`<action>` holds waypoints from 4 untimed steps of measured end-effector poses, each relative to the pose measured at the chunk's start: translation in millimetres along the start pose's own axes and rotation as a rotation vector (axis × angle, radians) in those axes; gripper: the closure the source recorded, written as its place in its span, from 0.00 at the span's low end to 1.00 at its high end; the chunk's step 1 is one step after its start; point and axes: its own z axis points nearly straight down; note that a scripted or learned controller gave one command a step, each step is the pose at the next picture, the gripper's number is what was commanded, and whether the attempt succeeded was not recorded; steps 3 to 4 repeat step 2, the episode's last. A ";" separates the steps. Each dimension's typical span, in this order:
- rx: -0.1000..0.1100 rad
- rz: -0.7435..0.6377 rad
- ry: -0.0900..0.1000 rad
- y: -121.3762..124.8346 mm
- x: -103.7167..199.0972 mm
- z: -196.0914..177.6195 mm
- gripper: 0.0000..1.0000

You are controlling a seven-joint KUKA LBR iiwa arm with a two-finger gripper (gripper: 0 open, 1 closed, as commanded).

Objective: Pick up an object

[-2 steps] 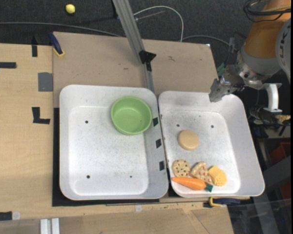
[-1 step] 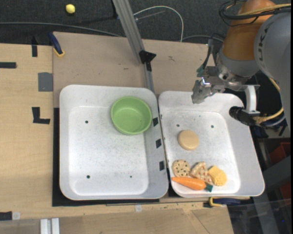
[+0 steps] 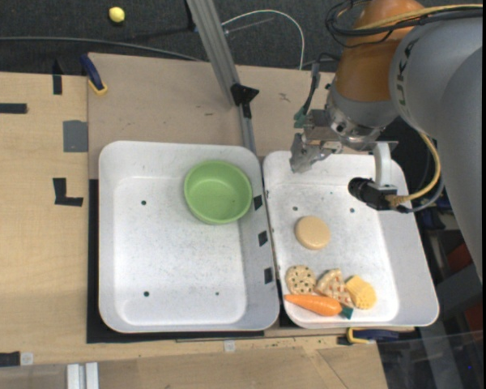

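tan round cookie (image 3: 313, 232) lies below the gripper (image 3: 302, 162) — apart from it — gripper's opening unclear.

Light wood counter (image 3: 32, 241) carries two white bins: left bin (image 3: 146, 298) and right bin (image 3: 405, 298), touching, toward its front edge.

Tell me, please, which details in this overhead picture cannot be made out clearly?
- Gripper: in the camera view it is small and seen from above, so its opening cannot be judged.
- Arm: cut off by the right and top edges.
- Toy foods beside the carrot in the right bin: too small to identify surely.
- Yellow ball: tiny, its kind unclear.
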 end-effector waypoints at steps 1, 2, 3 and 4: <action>-0.001 0.000 0.000 4.6 55.0 -5.6 1.00; -0.001 0.000 0.000 19.2 104.2 -10.5 1.00; -0.001 0.000 0.000 19.2 104.2 -10.5 1.00; -0.001 0.000 0.000 19.2 104.2 -10.5 1.00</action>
